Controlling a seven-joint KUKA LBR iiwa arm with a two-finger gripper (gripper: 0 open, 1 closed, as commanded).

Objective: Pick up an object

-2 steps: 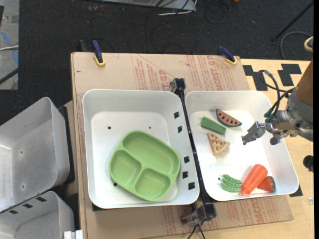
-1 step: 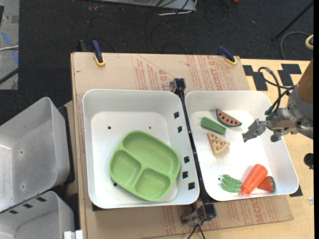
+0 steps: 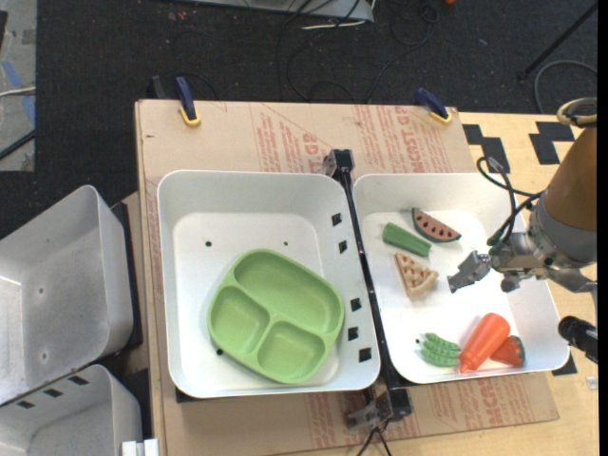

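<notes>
Cardboard-topped table (image 3: 285,136), two white bins side by side.
Nearest in the right bin (image 3: 456,186) lie pea pod (image 3: 439,350) and carrot (image 3: 484,341); farther, pizza slice (image 3: 414,275); the hand (image 3: 467,275) beside it, fingers parted, holds nothing.

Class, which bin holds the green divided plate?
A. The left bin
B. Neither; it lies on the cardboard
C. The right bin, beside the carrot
A: the green divided plate lies alone in the left bin, while the carrot sits in the right bin.
</notes>
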